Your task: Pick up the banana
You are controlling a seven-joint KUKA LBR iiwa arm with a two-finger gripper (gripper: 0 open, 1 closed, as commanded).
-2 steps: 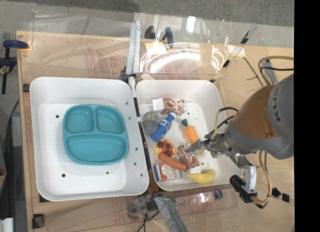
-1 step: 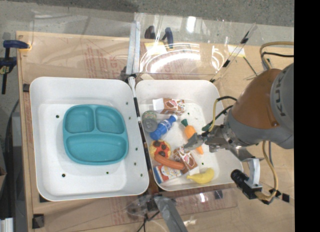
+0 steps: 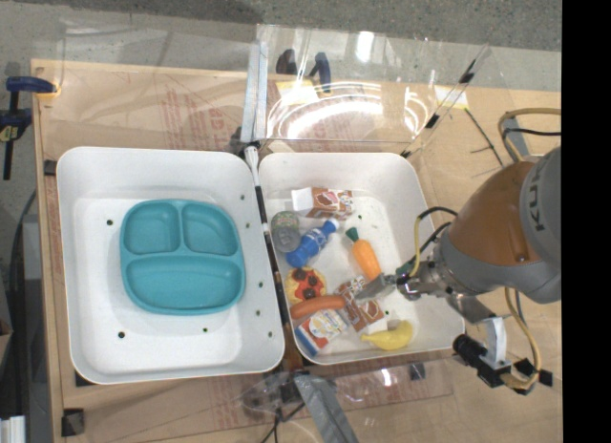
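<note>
Teal plastic, the divided plate lies alone in the left bin. In the right bin, among an orange carrot and glossy packets, the gripper hovers (grip state: I cannot tell). Just below-right of it by the front wall, the smooth yellow banana lies roughly left-to-right.

Glossy plastic banana, matt white bins.
</note>
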